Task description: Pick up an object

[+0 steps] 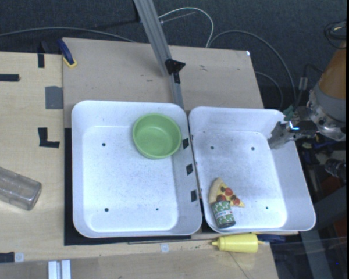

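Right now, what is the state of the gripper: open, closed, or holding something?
Gripper: cannot be told; it sits over the right bin's upper right rim, and no object shows in it.

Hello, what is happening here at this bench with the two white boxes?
A grey robot arm reaches in from the right; its claw hangs over the right bin's upper right corner, with nothing seen in it. A small can and a pizza-slice toy lie near that bin's front. A green bowl sits in the left bin. Nothing is picked up yet.
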Action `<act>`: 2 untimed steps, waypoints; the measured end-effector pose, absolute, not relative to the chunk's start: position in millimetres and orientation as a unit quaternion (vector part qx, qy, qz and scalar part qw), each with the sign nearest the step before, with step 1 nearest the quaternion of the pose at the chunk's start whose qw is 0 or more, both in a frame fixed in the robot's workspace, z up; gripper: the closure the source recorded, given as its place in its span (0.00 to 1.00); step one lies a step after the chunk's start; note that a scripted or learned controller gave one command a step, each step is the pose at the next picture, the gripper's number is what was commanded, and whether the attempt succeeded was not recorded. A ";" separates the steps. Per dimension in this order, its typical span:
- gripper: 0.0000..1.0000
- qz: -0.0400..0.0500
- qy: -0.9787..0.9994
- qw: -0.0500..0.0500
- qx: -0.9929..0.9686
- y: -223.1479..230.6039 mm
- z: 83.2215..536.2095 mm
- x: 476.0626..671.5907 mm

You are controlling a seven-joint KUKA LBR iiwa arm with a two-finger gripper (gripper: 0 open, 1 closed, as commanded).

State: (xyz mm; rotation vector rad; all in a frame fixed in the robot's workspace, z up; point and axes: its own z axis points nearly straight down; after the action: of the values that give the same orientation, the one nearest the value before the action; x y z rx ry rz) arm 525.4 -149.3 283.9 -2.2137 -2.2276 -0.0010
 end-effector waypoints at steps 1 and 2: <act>1.00 0.000 -0.709 0.002 -0.705 -93.1 264.6 524.3; 1.00 0.000 -0.710 0.001 -0.705 -43.1 266.3 528.6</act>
State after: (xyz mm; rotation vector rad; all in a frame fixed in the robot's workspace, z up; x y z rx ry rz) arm 528.6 -43.1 266.3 -2.2121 -2.2282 0.0004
